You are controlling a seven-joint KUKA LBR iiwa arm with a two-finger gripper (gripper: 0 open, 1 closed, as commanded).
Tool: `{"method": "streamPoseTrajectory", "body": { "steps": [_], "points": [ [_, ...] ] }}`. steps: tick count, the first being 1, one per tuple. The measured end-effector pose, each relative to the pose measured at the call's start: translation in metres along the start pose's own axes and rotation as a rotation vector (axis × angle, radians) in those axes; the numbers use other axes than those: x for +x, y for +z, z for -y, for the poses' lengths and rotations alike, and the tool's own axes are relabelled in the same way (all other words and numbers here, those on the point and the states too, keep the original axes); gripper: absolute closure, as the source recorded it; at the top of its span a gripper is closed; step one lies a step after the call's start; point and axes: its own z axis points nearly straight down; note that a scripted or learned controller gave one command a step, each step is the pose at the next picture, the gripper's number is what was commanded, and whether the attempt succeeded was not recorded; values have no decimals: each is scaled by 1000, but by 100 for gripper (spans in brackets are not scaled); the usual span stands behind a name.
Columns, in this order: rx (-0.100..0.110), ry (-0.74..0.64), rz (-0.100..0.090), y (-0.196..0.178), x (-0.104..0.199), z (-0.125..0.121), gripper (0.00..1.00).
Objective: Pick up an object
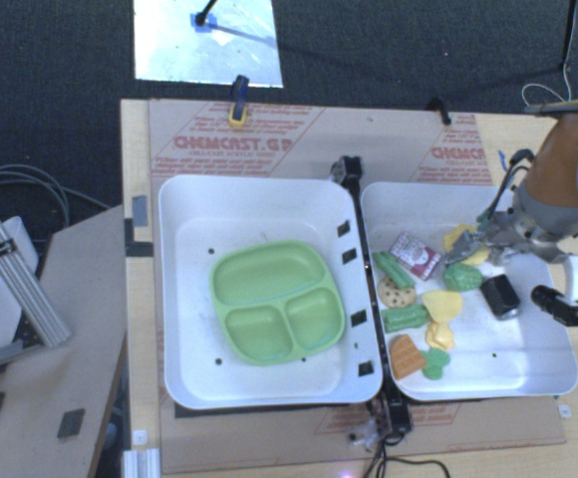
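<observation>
With the gripper (pixel 465 251) low in the right bin (pixel 528 371) at the frame's right, finger state unclear, the arm does best to settle squarely over the green toy (pixel 462 277) before closing.

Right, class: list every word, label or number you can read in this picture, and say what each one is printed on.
"CHEMCAST GP": red print on the board under the bins, far left.
The same red print on the board's far right: partly hidden, too blurred to read.
Small pink-and-white packet in the right bin: print too small to read.
</observation>
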Motion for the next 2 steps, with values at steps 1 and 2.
{"method": "streamPoseTrajectory", "body": {
  "steps": [1,2],
  "points": [
    [-17,-8,5,-6,10,-61,0],
    [-31,-7,9,-206,17,-59,0]
  ]
}}
